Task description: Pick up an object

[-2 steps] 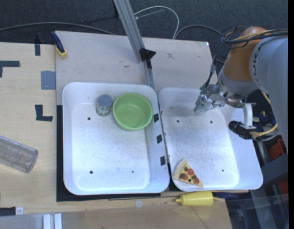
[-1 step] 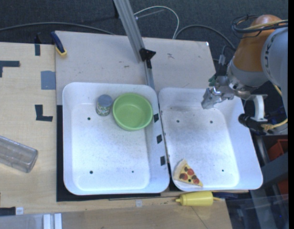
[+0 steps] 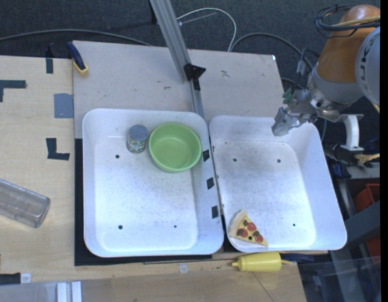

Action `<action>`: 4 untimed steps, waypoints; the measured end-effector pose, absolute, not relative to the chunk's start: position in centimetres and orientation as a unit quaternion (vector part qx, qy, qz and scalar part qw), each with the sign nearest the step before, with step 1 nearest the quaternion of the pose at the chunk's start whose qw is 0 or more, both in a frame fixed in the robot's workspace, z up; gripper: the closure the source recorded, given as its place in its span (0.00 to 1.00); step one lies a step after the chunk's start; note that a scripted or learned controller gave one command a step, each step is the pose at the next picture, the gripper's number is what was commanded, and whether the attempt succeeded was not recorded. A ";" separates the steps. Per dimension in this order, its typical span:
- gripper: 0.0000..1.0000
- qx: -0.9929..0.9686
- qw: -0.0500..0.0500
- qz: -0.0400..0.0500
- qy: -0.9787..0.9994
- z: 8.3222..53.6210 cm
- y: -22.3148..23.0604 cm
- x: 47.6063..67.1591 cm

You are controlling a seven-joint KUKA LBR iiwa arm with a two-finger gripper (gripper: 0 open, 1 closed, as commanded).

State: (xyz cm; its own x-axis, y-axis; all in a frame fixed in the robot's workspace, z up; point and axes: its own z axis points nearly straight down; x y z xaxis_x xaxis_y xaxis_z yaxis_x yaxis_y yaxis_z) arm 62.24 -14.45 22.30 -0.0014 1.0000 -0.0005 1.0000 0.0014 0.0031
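So I've just got the one camera, mounted up above the desk (image 3: 30, 143) and looking down at a slant rather than dead straight. It's far enough back to fit both white bins side by side, the left bin (image 3: 93, 187) and the right bin (image 3: 320, 187), plus a good strip of desk on the left and some dark floor along the top. The far edge of the desk sits toward the top of the frame, the near edge along the bottom. My arm (image 3: 348, 55) comes in from the upper right, with my tool (image 3: 282, 126) over the right bin's far edge.
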 end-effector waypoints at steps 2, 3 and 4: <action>1.00 0.705 -0.001 0.001 0.710 22.6 -4.9 61.5; 1.00 0.705 -0.001 0.000 0.709 23.2 0.0 61.5; 1.00 0.705 -0.001 0.000 0.709 23.3 4.5 61.0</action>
